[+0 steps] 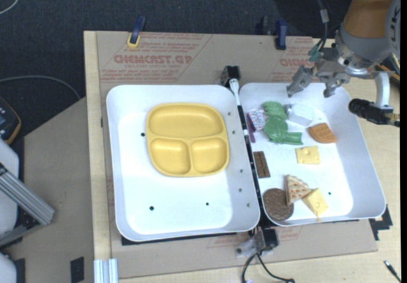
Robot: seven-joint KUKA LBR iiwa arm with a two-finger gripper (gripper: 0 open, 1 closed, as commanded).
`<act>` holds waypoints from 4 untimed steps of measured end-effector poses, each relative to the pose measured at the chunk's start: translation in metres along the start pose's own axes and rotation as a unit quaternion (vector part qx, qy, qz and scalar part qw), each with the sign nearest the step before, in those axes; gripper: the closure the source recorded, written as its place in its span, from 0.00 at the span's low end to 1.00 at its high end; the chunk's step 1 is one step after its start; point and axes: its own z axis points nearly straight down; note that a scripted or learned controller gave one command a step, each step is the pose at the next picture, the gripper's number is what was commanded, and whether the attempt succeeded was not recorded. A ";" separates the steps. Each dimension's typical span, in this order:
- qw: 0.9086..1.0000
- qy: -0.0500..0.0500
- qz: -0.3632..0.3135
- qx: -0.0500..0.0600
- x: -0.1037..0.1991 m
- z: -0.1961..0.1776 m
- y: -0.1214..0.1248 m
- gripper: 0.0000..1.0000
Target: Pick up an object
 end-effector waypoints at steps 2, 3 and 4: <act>1.000 -0.001 -0.001 -0.004 -0.004 0.047 0.011 0.00; 1.000 -0.001 -0.002 -0.010 -0.004 0.104 0.018 0.00; 1.000 -0.003 -0.002 -0.016 -0.004 0.103 0.021 0.00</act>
